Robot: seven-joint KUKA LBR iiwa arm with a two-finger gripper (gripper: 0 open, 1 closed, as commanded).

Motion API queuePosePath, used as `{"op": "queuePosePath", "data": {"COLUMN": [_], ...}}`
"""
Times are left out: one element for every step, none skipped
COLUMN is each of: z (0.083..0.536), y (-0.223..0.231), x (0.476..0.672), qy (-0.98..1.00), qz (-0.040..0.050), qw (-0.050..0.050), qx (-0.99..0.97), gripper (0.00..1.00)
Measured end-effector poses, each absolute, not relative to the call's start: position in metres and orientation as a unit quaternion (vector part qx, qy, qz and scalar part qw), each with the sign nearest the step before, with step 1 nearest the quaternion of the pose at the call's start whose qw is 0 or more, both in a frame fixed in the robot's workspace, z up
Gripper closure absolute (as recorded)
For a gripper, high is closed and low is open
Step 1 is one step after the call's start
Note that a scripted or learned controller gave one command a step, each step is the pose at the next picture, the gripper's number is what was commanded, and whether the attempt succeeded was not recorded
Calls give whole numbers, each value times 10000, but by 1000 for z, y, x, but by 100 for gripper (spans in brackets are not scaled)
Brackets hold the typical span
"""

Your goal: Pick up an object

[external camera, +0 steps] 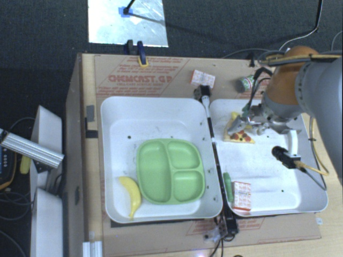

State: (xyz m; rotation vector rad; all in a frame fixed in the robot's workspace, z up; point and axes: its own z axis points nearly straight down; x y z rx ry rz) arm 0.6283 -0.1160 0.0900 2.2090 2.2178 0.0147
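Nearest thing: a toy pizza slice point(240, 137), by my reading the likeliest pick, since it lies closest to the pincer point(245, 124).
Where it is: on the floor of the right bin point(268, 181), in the far corner on the side next to the left bin point(123, 122), a little way in from the shared wall.
The relation that matters: the slice lies just on the near side of the pincer tip and slightly toward the left bin, the two overlapping in the view (whether they touch, I cannot tell).
Long axis: its broad edge seems to run roughly across the view, with the narrow end pointing to the far rim; the upper part is partly covered by the pincer.
How it looks: flat, wedge-shaped, yellow with red spots, low against the white floor, so probably hard to get under.
Pincer state: cannot tell whether it is wide or narrow; nothing can be seen held in it.
Arm: the arm point(300, 90) reaches in over the right bin's far side.
Other things in the right bin: a small red-and-white carton point(242, 195) and a green stick point(227, 186) at the near corner, well apart from the pincer.
Left bin: a green plate point(170, 171) and a banana point(132, 195).
Judgement: a short drop onto the slice looks like the move in hand.
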Motion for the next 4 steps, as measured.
{"op": "queuePosePath", "data": {"z": [87, 97, 97, 92], "y": [-90, -90, -90, -85], "x": [664, 664, 665, 648], "qy": [7038, 7053, 7056, 7070], "qz": [-104, -111, -108, 55], "qw": [-75, -85, -82, 82], "qx": [7103, 7088, 7085, 7071], "gripper": [0, 100, 0, 0]}}
